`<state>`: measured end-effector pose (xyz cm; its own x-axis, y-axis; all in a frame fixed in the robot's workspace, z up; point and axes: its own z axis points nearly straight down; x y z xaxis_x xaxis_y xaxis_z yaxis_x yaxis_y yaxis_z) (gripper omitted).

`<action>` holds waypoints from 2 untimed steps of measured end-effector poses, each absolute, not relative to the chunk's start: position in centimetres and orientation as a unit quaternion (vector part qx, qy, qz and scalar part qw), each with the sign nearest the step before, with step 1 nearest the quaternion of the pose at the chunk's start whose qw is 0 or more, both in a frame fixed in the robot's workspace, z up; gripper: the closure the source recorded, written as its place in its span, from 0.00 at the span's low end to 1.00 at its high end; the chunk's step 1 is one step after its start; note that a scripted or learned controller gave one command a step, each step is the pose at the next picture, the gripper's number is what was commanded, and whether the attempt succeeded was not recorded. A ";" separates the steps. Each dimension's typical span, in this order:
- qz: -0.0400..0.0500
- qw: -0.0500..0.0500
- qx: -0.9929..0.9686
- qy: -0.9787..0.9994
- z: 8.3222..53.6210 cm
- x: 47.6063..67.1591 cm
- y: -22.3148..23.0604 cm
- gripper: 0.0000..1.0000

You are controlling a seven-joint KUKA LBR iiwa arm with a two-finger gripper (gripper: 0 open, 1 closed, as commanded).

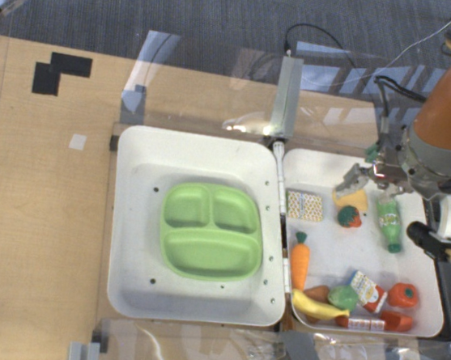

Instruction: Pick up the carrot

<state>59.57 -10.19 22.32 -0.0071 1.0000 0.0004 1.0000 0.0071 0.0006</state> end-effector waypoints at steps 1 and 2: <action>0.001 0.001 0.595 0.804 17.0 60.6 -13.8 0.00; 0.002 0.003 0.566 0.824 9.5 64.2 -14.6 0.00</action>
